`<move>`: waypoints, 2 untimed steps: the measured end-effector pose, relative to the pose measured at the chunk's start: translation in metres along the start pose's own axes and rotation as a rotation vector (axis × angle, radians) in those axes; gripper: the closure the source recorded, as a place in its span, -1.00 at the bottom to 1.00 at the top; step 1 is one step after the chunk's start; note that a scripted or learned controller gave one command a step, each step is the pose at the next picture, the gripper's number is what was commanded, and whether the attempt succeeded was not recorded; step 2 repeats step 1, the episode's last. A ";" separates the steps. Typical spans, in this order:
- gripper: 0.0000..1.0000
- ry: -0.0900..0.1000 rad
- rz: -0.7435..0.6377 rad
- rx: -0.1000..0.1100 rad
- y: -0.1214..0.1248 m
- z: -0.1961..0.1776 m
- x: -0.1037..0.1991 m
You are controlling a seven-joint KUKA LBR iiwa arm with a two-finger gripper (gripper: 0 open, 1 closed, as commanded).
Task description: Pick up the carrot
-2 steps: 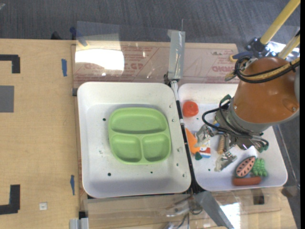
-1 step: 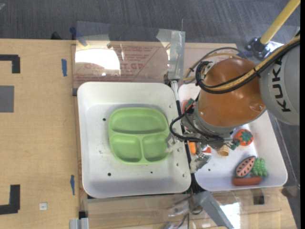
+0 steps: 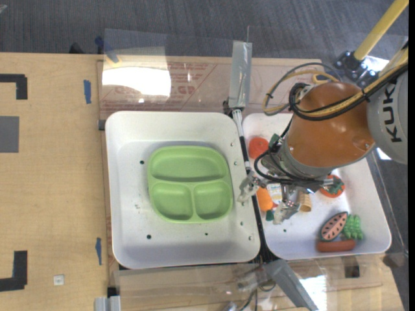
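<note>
Hovering low over the right bin [image 3: 379,229], arm's jaws [image 3: 280,203] at its left edge, grip state impossible to tell, carrot [image 3: 264,198] just beside them against the bin's left wall, green tray [image 3: 190,183] in the left bin [image 3: 123,193], watermelon slice [image 3: 334,226] near the right bin's front.

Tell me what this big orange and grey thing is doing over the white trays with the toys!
It is a robot arm, seen by a camera looking down from above. At its tip is a pincer for grabbing things. Below are two white bins. The left bin holds a green plate with three sections. The right bin holds toy food: an orange carrot lying right by the pincer, something red, a watermelon slice and a green bunch. The arm is meant to pick up the carrot. I cannot tell whether it has gripped it, because the arm hides part of the pincer.
</note>
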State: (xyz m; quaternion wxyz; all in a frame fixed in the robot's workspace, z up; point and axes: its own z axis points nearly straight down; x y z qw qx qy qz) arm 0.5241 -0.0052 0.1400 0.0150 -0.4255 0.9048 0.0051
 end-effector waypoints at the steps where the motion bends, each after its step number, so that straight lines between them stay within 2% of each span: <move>1: 1.00 -0.020 -0.011 0.005 0.003 -0.011 -0.011; 2: 1.00 -0.020 -0.011 0.005 0.003 -0.011 -0.011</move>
